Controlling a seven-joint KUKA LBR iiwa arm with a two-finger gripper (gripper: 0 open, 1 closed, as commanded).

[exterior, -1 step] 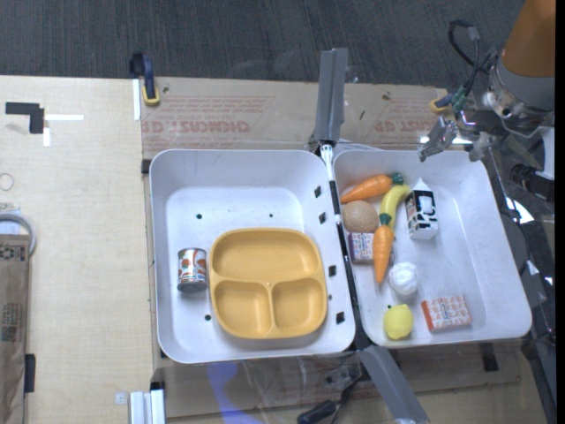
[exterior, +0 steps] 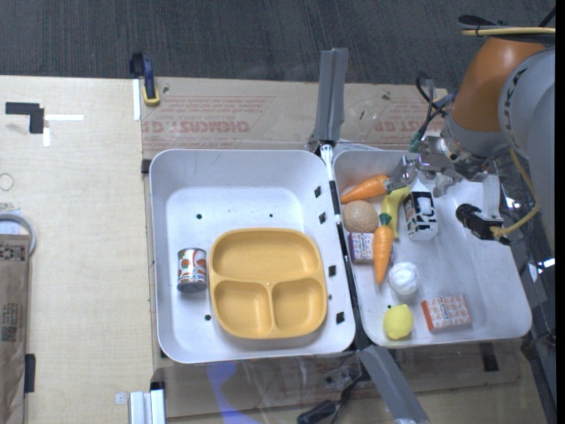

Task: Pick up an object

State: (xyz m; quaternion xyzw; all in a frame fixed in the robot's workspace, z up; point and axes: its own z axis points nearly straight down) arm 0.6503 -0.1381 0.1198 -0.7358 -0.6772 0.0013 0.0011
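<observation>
Floor: dark grey carpet [exterior: 229, 16] along the 12 o'clock edge.
Bench: pale wood bench [exterior: 71, 237]; brown cardboard sheet [exterior: 238, 117] under the bins' far side.
Arm: grey, orange band [exterior: 490, 73], entering from 3 o'clock.
Left bin: white left bin [exterior: 177, 193] holds a yellow divided tray [exterior: 267, 283]; small printed can [exterior: 192, 269] just beside the tray at 9 o'clock.
Right bin: white right bin [exterior: 494, 290] holds two carrots [exterior: 382, 247], a banana [exterior: 394, 203], a brown egg-shaped object [exterior: 359, 216], a white ball [exterior: 403, 277], a lemon [exterior: 398, 321] and a patterned box [exterior: 446, 311].
Tool: tool [exterior: 422, 168] over the right bin's 12 o'clock end, above a black-and-white object [exterior: 421, 215]; finger state cannot be told.
</observation>
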